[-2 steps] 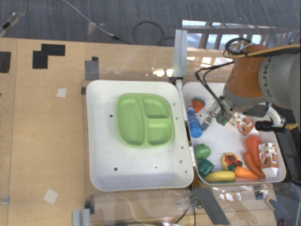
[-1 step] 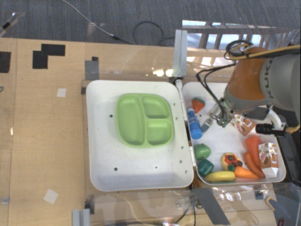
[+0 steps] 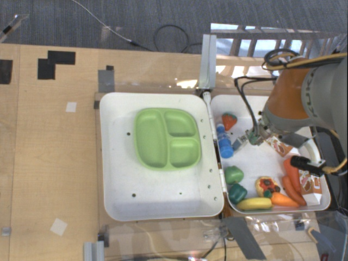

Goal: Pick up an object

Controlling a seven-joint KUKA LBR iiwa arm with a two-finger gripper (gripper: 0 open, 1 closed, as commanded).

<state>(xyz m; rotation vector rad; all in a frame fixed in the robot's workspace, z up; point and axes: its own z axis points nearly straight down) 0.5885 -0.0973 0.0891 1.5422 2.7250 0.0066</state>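
**Pick pending: gripper over right bin, nothing held**

Lying nearest along the right bin's (image 3: 325, 204) front edge: yellow banana (image 3: 254, 203), carrot (image 3: 284, 200), teal pepper (image 3: 237, 192). Hovering near the bin's middle: gripper (image 3: 254, 137); cannot tell its state, nothing seen in it. Sitting just beside it, against the left wall: blue bottle (image 3: 223, 143), likely target. Probably handling light, rigid, slick plastic; gripping across its middle looking safest, wall crowding one side. Resting in the left bin (image 3: 117, 200): green tray (image 3: 166, 138).
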